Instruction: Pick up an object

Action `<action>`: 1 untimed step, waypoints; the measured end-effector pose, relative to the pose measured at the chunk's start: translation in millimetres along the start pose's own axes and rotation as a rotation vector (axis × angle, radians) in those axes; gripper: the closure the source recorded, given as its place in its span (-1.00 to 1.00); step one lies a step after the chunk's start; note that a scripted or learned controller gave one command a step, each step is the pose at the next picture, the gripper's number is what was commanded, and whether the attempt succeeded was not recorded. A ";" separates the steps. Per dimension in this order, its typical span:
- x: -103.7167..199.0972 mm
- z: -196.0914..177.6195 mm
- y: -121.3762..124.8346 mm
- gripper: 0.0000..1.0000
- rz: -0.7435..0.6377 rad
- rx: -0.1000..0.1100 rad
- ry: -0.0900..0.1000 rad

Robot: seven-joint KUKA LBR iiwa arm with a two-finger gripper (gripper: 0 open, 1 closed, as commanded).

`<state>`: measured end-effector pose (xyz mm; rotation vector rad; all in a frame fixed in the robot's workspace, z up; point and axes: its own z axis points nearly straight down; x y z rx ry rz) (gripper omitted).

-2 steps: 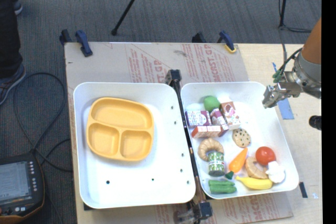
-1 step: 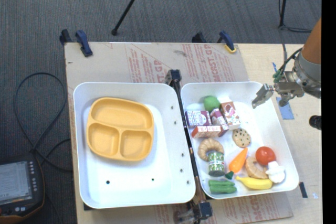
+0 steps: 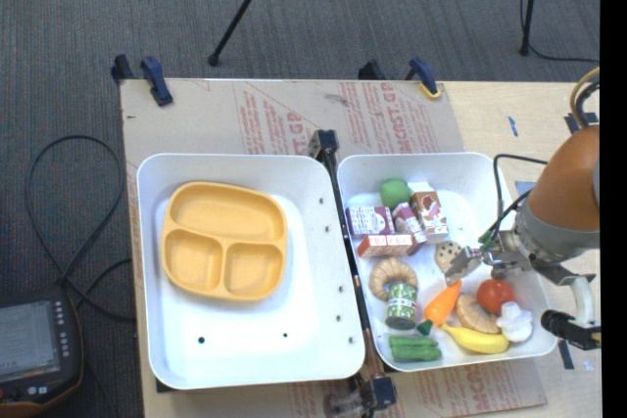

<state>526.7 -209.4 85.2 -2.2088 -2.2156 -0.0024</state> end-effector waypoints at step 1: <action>-1.1 -0.8 -50.9 -1.00 0.002 -0.003 -0.003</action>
